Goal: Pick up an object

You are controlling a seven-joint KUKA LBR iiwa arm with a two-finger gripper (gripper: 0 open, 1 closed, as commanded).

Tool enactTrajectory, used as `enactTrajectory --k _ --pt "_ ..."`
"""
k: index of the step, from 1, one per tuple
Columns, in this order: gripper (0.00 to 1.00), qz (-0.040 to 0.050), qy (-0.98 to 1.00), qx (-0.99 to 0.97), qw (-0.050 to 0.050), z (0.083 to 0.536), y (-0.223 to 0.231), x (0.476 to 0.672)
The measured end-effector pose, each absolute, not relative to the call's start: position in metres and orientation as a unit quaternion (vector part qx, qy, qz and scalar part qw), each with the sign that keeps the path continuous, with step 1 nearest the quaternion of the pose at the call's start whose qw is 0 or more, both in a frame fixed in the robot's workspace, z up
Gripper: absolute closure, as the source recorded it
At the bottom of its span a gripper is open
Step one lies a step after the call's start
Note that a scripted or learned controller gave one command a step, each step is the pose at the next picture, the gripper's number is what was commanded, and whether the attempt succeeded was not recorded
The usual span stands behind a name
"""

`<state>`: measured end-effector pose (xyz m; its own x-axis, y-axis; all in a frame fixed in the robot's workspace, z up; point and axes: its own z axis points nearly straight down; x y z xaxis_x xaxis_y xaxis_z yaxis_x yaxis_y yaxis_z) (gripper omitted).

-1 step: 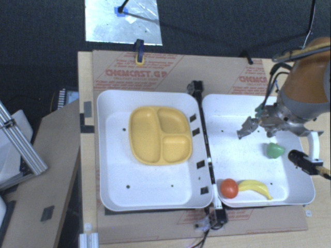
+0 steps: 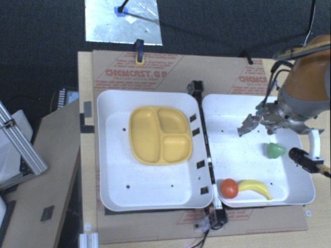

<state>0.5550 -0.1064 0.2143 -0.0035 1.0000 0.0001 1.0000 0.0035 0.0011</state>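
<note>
The right bin [image 2: 227, 112] holds three small items. A green lump [image 2: 274, 150] lies near its right side, and a red-orange ball [image 2: 229, 188] touches a yellow banana [image 2: 255, 188] at the front edge. My gripper [image 2: 258, 127] hangs over the upper middle of this bin, up and to the left of the green lump. Its two fingers [image 2: 246, 126] are spread apart and open, with nothing between them. The grey arm with its orange band [image 2: 309, 81] comes in from the right.
A yellow divided plate [image 2: 159, 135] lies in the left bin [image 2: 111, 154]. A black ridge [image 2: 202, 138] separates the bins. A black-and-white part [image 2: 306, 158] juts over the right bin's right rim. Cardboard lies under both bins.
</note>
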Motion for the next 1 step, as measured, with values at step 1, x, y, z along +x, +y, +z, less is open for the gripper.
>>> enactTrajectory --k 1 --pt "0.0 -0.0007 0.708 0.707 -0.001 0.1719 -0.104 0.5577"
